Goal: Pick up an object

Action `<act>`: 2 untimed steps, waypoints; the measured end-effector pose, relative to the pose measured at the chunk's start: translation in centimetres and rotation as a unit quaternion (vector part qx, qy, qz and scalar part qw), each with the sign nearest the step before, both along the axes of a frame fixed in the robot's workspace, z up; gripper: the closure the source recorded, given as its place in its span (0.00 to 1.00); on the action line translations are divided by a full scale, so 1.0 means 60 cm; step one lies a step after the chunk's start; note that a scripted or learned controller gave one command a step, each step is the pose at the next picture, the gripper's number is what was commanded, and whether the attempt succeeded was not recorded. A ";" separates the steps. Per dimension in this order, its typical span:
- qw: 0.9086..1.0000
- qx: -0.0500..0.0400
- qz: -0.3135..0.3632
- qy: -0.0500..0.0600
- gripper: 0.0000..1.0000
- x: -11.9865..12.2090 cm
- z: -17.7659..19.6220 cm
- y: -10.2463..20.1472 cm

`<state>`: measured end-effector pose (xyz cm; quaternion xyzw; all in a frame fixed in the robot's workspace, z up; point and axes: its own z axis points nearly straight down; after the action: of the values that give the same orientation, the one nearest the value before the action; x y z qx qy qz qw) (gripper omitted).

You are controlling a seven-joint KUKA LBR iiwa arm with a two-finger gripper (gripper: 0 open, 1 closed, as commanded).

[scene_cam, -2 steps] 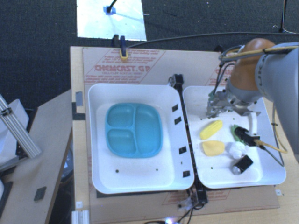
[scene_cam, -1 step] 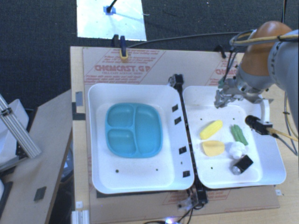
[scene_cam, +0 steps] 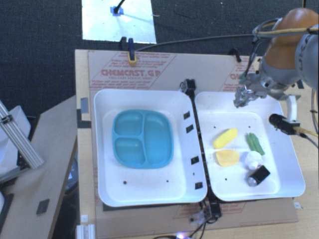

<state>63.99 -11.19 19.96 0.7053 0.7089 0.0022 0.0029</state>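
My gripper (scene_cam: 242, 98) hangs over the far rim of the right bin (scene_cam: 289, 183), apart from every object. Nearer the front of that bin lie a yellow banana-shaped piece (scene_cam: 225, 138), a flat yellow-orange piece (scene_cam: 227, 158), a green pod-like piece (scene_cam: 255, 143), a small white object (scene_cam: 252, 159) and a black block with a silvery end (scene_cam: 258, 175). All of them rest on the bin floor, well in front of the gripper.
The left bin (scene_cam: 107, 183) holds a blue divided plate (scene_cam: 143, 138). A black hinge strip (scene_cam: 195, 138) runs between the two bins. The grey arm with its orange band (scene_cam: 291, 34) comes in from the upper right.
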 end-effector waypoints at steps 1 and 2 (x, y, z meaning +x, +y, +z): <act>1.000 0.000 0.001 0.000 1.00 0.006 0.074 -0.004; 1.000 0.002 0.003 0.002 1.00 0.012 0.086 0.092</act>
<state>64.73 -5.67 25.09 0.7035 0.7107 0.0021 0.0006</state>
